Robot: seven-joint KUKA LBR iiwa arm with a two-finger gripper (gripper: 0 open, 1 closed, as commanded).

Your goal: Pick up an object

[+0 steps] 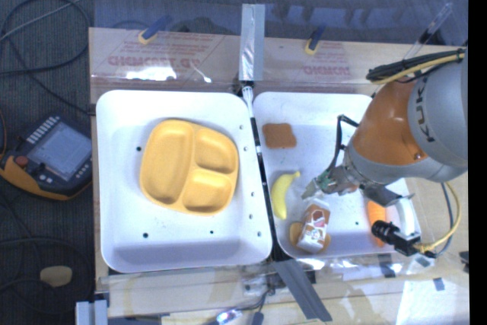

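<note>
In the right bin lie a brown toast-like square, a yellow banana, a small white and red-brown carton and an orange piece partly hidden under the arm. My gripper hangs low in the middle of this bin, just right of the banana and above the carton. The orange-banded wrist covers the bin's right side. Nothing shows between the fingers.
The left bin holds a yellow divided tray. A metal divider runs between the bins at the back. A pendant and cables lie on the floor at left.
</note>
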